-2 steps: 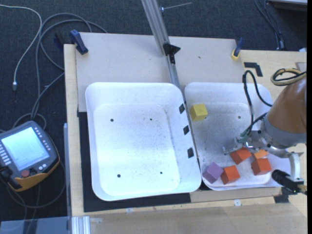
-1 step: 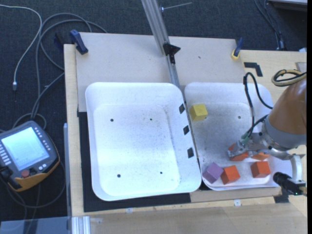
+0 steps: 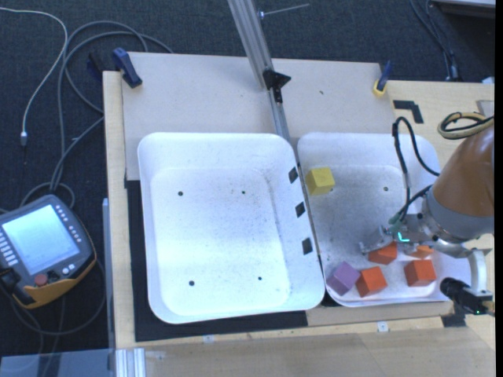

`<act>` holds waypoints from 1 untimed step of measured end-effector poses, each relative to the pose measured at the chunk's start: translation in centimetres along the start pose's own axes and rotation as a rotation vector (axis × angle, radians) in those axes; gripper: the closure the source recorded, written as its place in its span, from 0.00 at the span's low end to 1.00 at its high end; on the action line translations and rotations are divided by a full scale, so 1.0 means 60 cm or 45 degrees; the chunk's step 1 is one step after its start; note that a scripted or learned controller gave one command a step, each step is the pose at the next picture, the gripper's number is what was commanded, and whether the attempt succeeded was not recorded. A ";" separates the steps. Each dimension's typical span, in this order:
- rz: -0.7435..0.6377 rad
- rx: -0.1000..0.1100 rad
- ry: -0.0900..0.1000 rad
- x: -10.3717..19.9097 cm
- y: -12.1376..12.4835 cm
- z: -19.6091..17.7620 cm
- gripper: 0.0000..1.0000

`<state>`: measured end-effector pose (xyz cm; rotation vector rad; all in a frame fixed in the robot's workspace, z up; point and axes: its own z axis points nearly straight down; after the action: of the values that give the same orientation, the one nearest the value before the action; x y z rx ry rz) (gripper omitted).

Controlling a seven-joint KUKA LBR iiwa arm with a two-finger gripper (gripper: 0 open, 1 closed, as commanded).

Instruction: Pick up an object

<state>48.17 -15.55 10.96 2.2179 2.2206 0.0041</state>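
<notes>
- The arm (image 3: pixel 471 187) came in from the right, its orange band running off the frame edge, so its upper links were cut off.
- The gripper (image 3: pixel 401 242) sat low in the right bin (image 3: pixel 354 151), over the near right corner; it was small and partly masked by the wrist and a looping black cable (image 3: pixel 402 151). Whether its fingers were spread or closed, and whether anything lay between them, could not be made out.
- An orange block (image 3: pixel 383 253) lay just beside the gripper's tip, possibly touching it. A sliver of another orange piece (image 3: pixel 423 250) showed under the wrist, mostly hidden.
- Further cubes rested along the bin's near wall: a purple block (image 3: pixel 343 276), an orange cube (image 3: pixel 371 281) just beside it, and another orange cube (image 3: pixel 420 272) to the right.
- A yellow block (image 3: pixel 320 181) sat apart, near the bin's left wall.
- Both bins were shallow, white, round-cornered trays with speckled floors; the left bin (image 3: pixel 220 226) showed small dark dots.
- A ribbed metal post (image 3: pixel 247 22) slanted across the bench.
</notes>
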 end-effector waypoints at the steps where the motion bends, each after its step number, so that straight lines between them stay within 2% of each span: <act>1: -0.001 -0.004 -0.001 0.000 0.002 -0.018 1.00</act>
<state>48.26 -15.52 12.03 2.2151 2.2197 0.0072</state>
